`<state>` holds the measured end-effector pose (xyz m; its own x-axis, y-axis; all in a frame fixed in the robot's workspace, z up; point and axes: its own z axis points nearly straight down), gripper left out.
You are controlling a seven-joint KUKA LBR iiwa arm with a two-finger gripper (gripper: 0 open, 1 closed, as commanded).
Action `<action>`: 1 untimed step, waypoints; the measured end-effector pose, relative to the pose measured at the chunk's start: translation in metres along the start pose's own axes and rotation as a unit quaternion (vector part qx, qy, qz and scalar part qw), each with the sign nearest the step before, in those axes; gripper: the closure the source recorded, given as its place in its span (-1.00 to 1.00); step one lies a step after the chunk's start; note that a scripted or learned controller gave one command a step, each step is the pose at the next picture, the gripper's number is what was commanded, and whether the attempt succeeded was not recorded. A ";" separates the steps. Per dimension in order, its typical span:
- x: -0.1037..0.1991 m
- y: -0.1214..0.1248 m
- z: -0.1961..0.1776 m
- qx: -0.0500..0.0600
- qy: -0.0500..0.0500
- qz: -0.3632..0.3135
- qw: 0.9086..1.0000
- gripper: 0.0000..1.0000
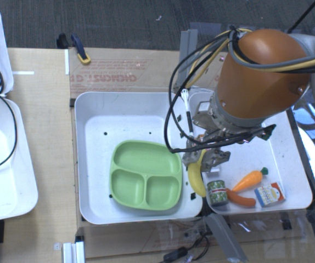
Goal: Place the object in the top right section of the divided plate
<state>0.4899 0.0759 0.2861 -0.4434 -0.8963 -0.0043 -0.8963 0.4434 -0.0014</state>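
Nearest the camera, in the right-hand white bin (303, 163): a small green-labelled can (218, 192) standing at the front wall, a red-orange sausage-shaped toy (241, 199) beside it, an orange plastic carrot with a green top (249, 179) just behind, and a small white printed carton (268, 194) toward the right.

Just left of the can, a yellow plastic banana (196, 180), long axis running roughly front to back, lower end close to the wall shared by the two bins, upper end tucked under the grey two-finger gripper (205, 160). Gripper hanging directly over that upper end; whether closed on the banana or merely above it, impossible to tell, with the tips hidden by the tool's own body and cables.

Across the shared wall, in the left bin (91, 141), a pale green divided plastic plate (145, 175), near the gripper and to its left. Judged as target: the plate's right-hand far corner, nearest the banana. Short sideways carry over the wall likely needed, lifted high enough to clear it. Bare bin floor around the plate, ample room.

Farther back, the orange-banded wrist (262, 73) with looping cables.
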 end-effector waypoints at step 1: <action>0.028 -0.002 -0.006 0.000 0.000 0.072 0.997 1.00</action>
